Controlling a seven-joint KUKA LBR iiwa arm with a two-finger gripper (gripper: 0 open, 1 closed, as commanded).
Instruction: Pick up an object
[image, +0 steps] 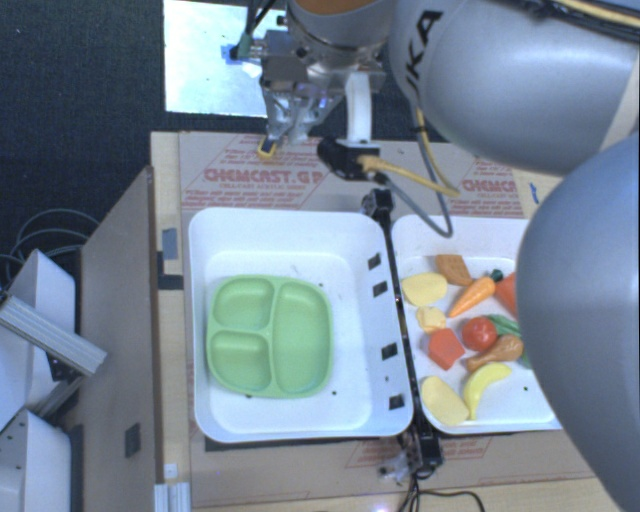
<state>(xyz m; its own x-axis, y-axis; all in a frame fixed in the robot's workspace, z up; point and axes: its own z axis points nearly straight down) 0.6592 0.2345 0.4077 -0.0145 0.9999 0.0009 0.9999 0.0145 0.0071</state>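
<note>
The hand (290, 112) is hanging high above the far edge of the bench (300, 178), beyond the left bin (290, 232); its tips look slightly apart with nothing between them, so nothing is being carried. The left bin is holding a green divided plate (270, 335). The pickable stuff is sitting in the right bin (470, 420): toy food in a loose pile, including a carrot (473, 296), a tomato (480, 331), a banana (483, 383), a pale yellow lump (425, 290), an orange block (445, 348) and a flat yellow piece (443, 398). I'm guessing all of it is light, rigid plastic with a smooth skin, so weight is no issue but slip is. Round pieces like the tomato are likely to squirt out of a two-finger pinch. The carrot looks like the best bet: long, tapered, lying fairly free at the far side of the pile, so pinch across its thick middle, fingers square to its length. The orange block has flat faces but is crowded by the tomato just beside it. The arm is hiding the right part of that bin.
</note>
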